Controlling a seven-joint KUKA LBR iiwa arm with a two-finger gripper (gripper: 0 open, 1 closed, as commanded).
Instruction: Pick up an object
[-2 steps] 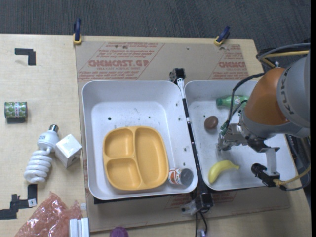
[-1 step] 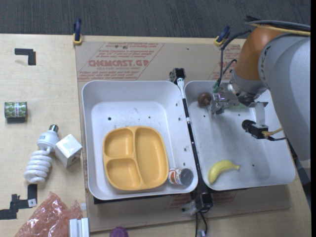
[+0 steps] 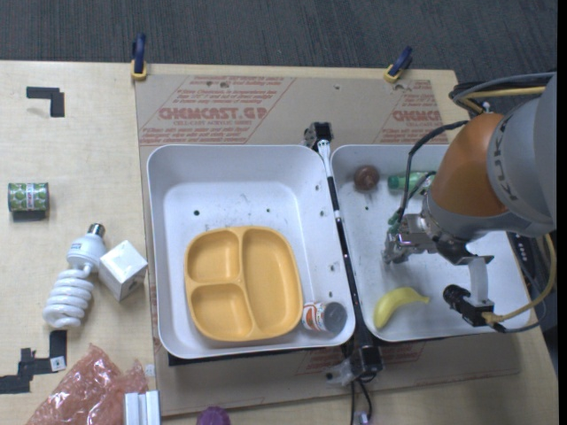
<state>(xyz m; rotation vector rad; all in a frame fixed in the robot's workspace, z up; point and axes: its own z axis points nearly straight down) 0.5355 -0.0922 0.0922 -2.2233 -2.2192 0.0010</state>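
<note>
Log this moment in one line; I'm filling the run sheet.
hand: low in right bin | above banana | grasp: unclear | left bin: yellow tray, small can

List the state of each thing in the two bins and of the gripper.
Tray: upright, flat in the left bin, compartments bare.
Can: on its side beside the tray.
Banana: lying loose in the right bin.
Brown ball: resting by the right bin's far wall.
Green thing: lying beside the ball, partly hidden.
Gripper: low over the right bin.
</note>
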